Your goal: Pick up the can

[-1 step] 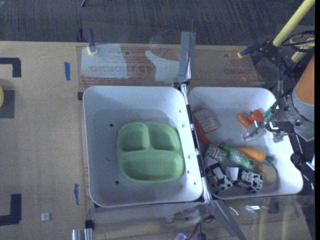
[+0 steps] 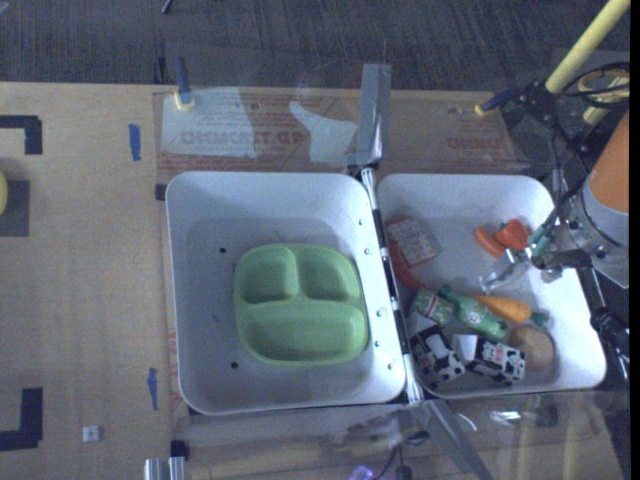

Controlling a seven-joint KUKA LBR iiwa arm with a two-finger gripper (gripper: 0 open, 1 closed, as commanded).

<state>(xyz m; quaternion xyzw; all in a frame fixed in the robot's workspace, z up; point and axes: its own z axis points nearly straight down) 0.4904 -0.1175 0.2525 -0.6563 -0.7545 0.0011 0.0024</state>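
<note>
The can (image 2: 413, 240), a small grey-pink tin with a label, lies on its side in the upper left part of the right bin (image 2: 450, 196). My gripper (image 2: 525, 268) hangs over the right side of that bin, well to the right of the can and apart from it. Its fingers stand open with nothing between them. An orange toy (image 2: 505, 235) lies just up and left of the gripper. The orange-banded arm (image 2: 612, 183) reaches in from the right edge.
A green divided plate (image 2: 298, 303) sits in the left bin (image 2: 195, 268). The right bin's front holds a green bottle (image 2: 458, 311), a carrot (image 2: 506, 308), a potato (image 2: 535, 346) and black-and-white cow-patterned items (image 2: 436, 353). A red strip (image 2: 398, 264) lies beside the divider.
</note>
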